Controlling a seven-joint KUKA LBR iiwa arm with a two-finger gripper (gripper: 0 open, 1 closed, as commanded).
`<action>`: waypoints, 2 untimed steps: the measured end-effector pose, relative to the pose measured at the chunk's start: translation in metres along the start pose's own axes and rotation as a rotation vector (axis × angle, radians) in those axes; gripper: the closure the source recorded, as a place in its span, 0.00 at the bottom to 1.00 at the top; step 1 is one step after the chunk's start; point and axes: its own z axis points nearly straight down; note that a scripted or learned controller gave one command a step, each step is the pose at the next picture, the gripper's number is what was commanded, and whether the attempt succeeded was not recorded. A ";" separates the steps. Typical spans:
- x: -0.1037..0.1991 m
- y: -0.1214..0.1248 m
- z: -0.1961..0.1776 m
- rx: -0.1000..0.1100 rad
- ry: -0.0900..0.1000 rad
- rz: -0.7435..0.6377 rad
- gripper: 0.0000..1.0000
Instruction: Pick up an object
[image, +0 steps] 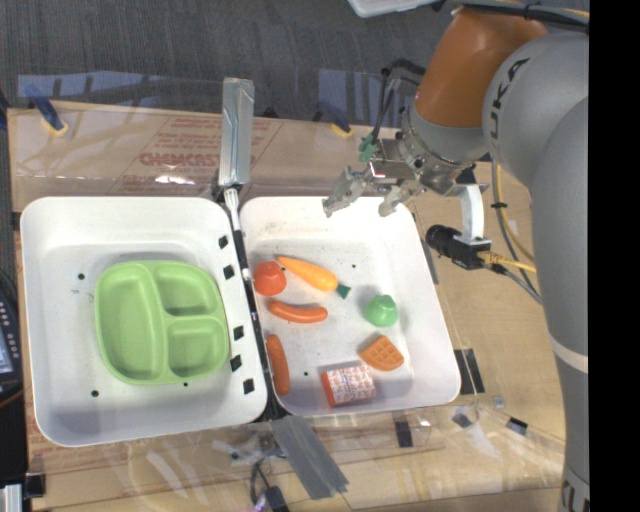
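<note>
My gripper (360, 201) hangs over the far edge of the right bin (425, 300), open, with nothing between its fingers. Below it in that bin lie a carrot (310, 273), an orange-red tomato-like piece (268, 278), a sausage (296, 312), a green pepper-like piece (380, 310), an orange waffle piece (382, 354), a small red-and-white can (347, 385) on its side and another sausage (277, 364) by the left wall. All of them rest on the bin floor, apart from the gripper.
The left bin (60, 240) holds a green divided plate (160, 322). A grey divider strip (236, 130) stands between the bins at the back. The arm's orange band and grey body fill the upper right; cables run beside the right bin.
</note>
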 end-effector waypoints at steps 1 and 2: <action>0.019 -0.031 0.126 0.004 0.000 -0.058 0.00; -0.025 -0.025 0.185 -0.001 0.000 0.011 0.00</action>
